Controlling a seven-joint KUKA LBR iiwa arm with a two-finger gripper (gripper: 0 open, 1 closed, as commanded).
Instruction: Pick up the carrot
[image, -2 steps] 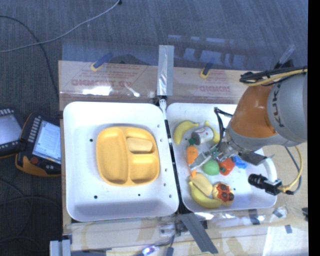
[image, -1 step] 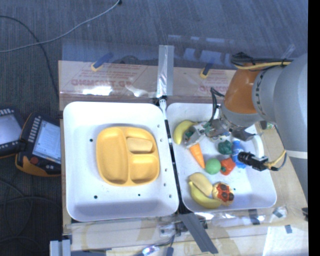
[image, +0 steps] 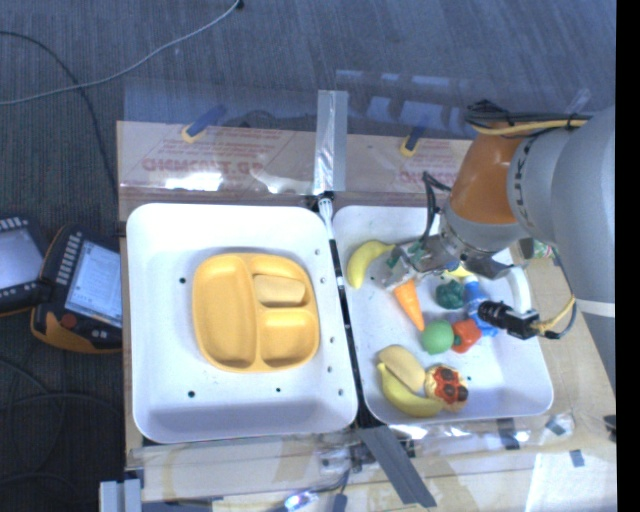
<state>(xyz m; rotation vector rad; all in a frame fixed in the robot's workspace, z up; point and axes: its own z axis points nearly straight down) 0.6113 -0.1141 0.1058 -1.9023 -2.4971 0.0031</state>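
The carrot (image: 409, 303) is a small orange cone lying in the right bin (image: 520, 395), near its middle, with the pointed end toward the front. My gripper (image: 412, 260) hangs just behind and above the carrot's thick end, low over the bin's back part. The grey arm with its orange band (image: 488, 190) reaches in from the right. The gripper's tip blends with the toys under it, and nothing is visibly held.
Around the carrot lie a yellow banana (image: 362, 262), a teal toy (image: 451, 294), a green ball (image: 436, 337), a red block (image: 467, 334) and a banana bunch (image: 403, 380). A yellow divided plate (image: 255, 308) sits in the left bin (image: 160, 400).
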